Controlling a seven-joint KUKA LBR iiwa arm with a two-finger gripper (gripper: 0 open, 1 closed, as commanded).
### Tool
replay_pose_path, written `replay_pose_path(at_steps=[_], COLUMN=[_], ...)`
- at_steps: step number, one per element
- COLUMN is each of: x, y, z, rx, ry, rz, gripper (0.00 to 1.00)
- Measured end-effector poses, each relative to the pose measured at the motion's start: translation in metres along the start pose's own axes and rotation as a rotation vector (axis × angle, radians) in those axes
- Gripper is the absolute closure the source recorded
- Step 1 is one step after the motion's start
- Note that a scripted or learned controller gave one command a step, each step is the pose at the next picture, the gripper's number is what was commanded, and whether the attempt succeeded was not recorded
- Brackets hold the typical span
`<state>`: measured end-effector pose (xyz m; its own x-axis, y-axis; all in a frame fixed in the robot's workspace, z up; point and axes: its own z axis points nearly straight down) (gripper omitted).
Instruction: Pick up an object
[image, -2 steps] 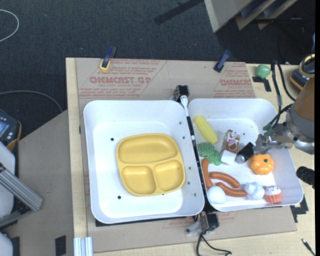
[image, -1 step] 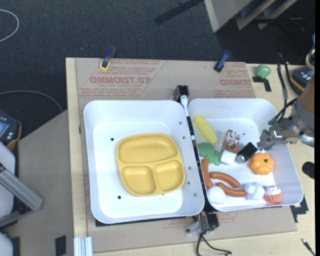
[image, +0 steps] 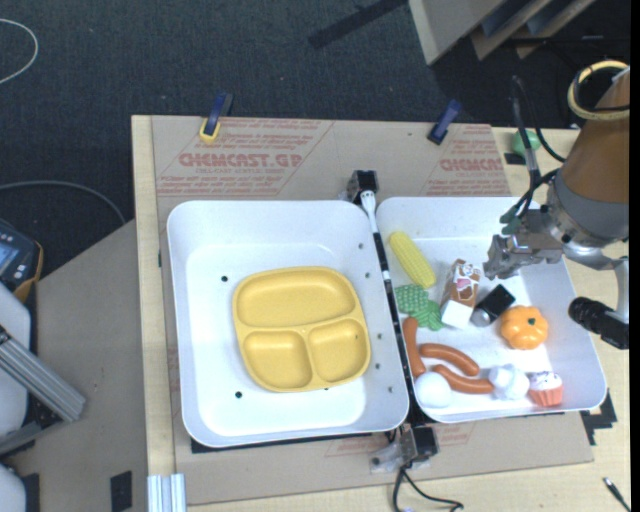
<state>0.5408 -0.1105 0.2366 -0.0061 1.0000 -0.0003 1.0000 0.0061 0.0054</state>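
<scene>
looking at the bench (image: 300, 160) first: brown board with red print carrying both white bins, clamps along its far edge. left bin (image: 200, 320) sits well left of the claw and holds a yellow divided tray (image: 298, 328) with three compartments. right bin (image: 590, 370) is the one under the claw, all the small items are in it. arm (image: 600, 170) comes in from the right, grey with the orange band up top. claw (image: 505, 258) hangs over the far-right part of the right bin, nothing visible between its tips, cannot tell if it's released or clenched from this angle. sausage pair (image: 450, 362) lies down-left of the claw, near the front. corn cob (image: 411, 258) is left of the claw, near the divider. green piece (image: 418, 305) down-left of it. orange pumpkin (image: 524, 327) just below the claw. white egg (image: 434, 390) far down-left. small carton (image: 462, 283) just left and below. cupcake (image: 545, 388) well below. black block (image: 494, 300) directly below the claw, closest item, apart from it
</scene>
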Motion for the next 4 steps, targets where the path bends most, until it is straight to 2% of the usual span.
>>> replay_pose_path(at_steps=[3, 4], x=[0.149, 0.174], y=[0.091, 0.102], z=[-0.004, 0.004], rx=[0.001, 0.001], ry=[0.001, 0.0], rz=[0.0, 0.003], gripper=[1.0, 1.0])
